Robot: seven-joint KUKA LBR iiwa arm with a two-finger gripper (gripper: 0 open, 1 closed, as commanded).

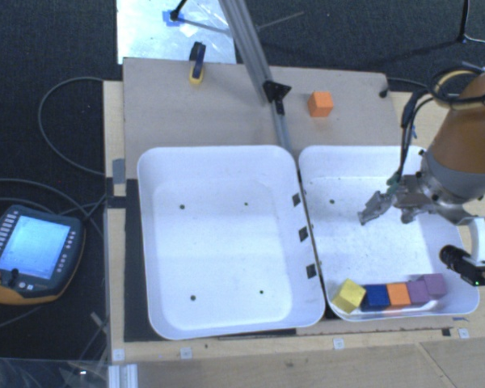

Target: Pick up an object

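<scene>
The gripper (pixel 373 209) hangs over the middle of the right bin (pixel 339 176), and whether its fingers are parted or closed cannot be told from this angle; nothing shows between them. The 4 blocks sit in a row pressed into the bin's near edge: yellow block (pixel 349 295), blue block (pixel 377 297), orange block (pixel 398 294) and purple block (pixel 428 286), all touching or nearly so. That crowding is the risk: a finger could land on a neighbour or strike the bin wall, and the block would slip. Open floor lies behind the row; the left bin (pixel 218 241) offers wide room. A stray orange cube (pixel 321 103) rests outside on the bench.
</scene>
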